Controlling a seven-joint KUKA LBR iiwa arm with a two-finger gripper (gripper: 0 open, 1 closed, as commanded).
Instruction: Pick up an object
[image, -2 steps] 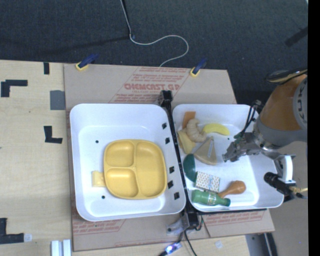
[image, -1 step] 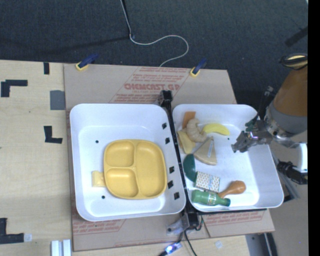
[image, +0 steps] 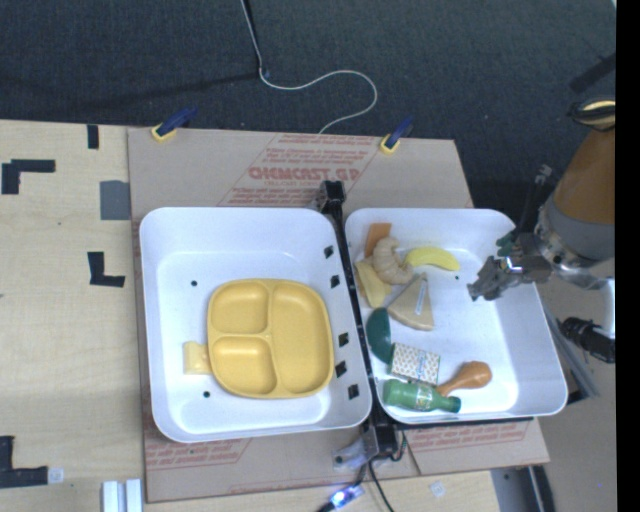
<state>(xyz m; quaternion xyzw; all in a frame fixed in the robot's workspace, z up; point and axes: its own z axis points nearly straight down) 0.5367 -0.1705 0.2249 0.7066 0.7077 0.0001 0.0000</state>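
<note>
2 shallow white plastic bins sit side by side on the worktop (image: 60, 300), over a brown cardboard sheet (image: 290, 170). Left bin (image: 165, 330): 1 yellow divided plastic plate (image: 270, 337) at centre, with a small pale yellow block (image: 194, 357) touching its left edge. Right bin (image: 520, 370): objects clustered along the left half. Noted there: 1 yellow toy banana (image: 432, 259), 1 orange wedge-shaped piece (image: 376, 238) near the top left corner, 1 tan curled shrimp-like piece (image: 387, 264), 1 pale cheese-like wedge (image: 415, 305), 1 dark teal rounded item (image: 379, 335), 1 small speckled white packet (image: 414, 362), 1 orange-brown drumstick-shaped toy (image: 466, 378), and 1 green toy bottle (image: 420, 397) lying on its side near the front wall. End effector (image: 490, 283): positioned above the right half of the right bin, well apart from the clustered objects, nothing visible between its fingers. Finger opening: cannot tell at this resolution. 2 blue-and-yellow clamps (image: 174, 123) hold the cardboard's far edge.
</note>
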